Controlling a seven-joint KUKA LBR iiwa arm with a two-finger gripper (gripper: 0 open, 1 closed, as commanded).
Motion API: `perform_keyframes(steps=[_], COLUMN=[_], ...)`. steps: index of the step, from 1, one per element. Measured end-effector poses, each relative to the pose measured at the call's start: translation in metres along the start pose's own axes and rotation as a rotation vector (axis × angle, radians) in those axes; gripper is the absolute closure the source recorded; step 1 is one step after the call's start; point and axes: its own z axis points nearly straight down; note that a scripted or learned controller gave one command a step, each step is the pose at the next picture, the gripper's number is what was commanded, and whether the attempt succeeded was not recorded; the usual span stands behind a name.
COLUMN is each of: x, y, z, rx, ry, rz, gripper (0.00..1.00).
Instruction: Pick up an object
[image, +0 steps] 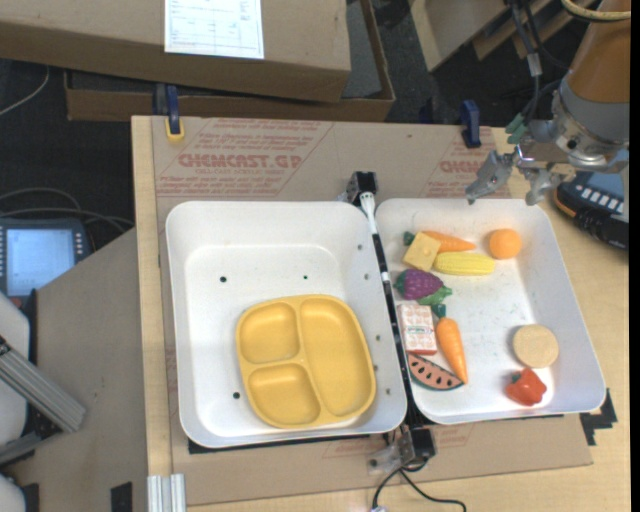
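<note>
The right bin (575, 300) holds several toy foods: a cheese wedge (422, 251), a corn cob (466, 265), an orange (504, 243), purple grapes (421, 286), a pink carton (416, 328), a carrot (452, 346), a watermelon slice (437, 374), a round biscuit (535, 346) and a red pepper (527, 386). My gripper (510, 185) hangs above the bin's far rim, beyond the orange. Its fingers stand apart, open, with nothing between them.
The left bin (200, 250) holds a yellow divided plate (303, 358). A black clamp (362, 186) sits where the two bins meet at the back. Cardboard (250, 150) covers the bench under the bins. A dark device (600, 205) lies at the right edge.
</note>
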Motion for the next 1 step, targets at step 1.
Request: perform_keyframes(steps=[1], x=[0.0216], y=[-0.0638], z=[0.1093], rx=[0.015], ry=[0.004], rz=[0.001], gripper=[0.00])
